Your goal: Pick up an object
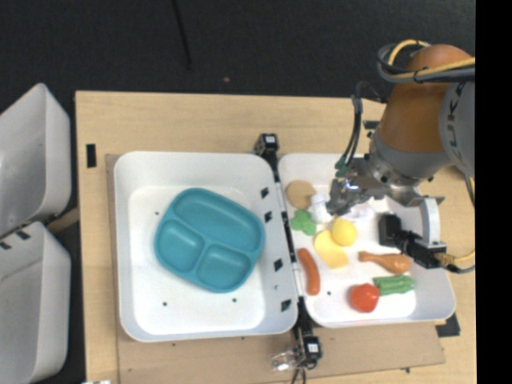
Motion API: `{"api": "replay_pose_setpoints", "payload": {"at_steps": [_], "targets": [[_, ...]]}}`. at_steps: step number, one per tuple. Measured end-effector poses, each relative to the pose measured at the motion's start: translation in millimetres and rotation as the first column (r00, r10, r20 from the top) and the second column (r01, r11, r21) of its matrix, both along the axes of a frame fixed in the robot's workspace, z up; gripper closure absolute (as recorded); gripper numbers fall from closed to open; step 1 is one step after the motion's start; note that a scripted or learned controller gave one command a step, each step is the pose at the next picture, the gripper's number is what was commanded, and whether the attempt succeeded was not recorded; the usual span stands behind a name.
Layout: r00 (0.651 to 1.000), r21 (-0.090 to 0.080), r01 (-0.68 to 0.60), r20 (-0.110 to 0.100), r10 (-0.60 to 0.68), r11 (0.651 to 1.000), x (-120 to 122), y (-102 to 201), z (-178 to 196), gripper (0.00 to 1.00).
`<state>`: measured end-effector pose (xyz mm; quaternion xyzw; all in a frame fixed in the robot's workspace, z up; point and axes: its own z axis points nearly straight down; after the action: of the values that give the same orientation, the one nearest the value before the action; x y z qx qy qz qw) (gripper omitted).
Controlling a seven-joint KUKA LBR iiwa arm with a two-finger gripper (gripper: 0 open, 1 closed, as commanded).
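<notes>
Under arm [416, 126], right bin's [436, 294] far corner hidden; fingertip state unclear.

Toy foods [342, 232] lie scattered in the right bin [432, 306].

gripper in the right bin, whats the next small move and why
Probably a short drop straight down, then close. The gripper hovers low over the right bin, just above the yellow toy and beside the tan piece, with nothing seen between its fingers. Whether it is lined up well enough is hard to tell.
</notes>
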<state>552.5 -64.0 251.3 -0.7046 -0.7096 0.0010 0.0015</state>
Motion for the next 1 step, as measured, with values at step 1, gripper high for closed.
{"api": "replay_pose_setpoints", "payload": {"at_steps": [1], "targets": [[1.0, -0.001, 0.0, 0.0, 0.0, 1.0, 17.4, 57.1, -13.8, 1.0]]}}
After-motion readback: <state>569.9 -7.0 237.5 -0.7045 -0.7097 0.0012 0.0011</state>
